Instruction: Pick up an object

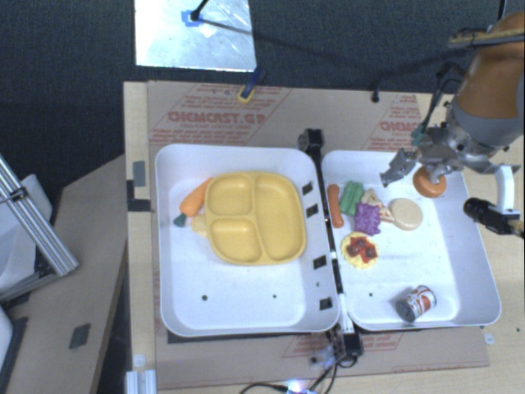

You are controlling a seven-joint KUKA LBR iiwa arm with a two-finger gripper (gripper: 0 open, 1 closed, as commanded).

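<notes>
My gripper (416, 171) hangs over the back of the right bin (480, 298), fingers spread open. An orange round piece (430, 185) lies just under its right finger, not clasped between the two. Beside it sits a beige round cookie (406, 213). Further left are purple grapes (368, 217), a green piece (352, 196) and a red sausage (335, 205). A small pizza (360, 249) lies mid-bin, and a tin can (415, 303) rests on its side near the front.
The left bin (176, 302) holds a yellow divided plate (250, 217) with a carrot (194, 198) at its left edge. A black divider (322, 220) runs between the bins. The arm's black fitting (492, 213) overhangs the right bin's right rim.
</notes>
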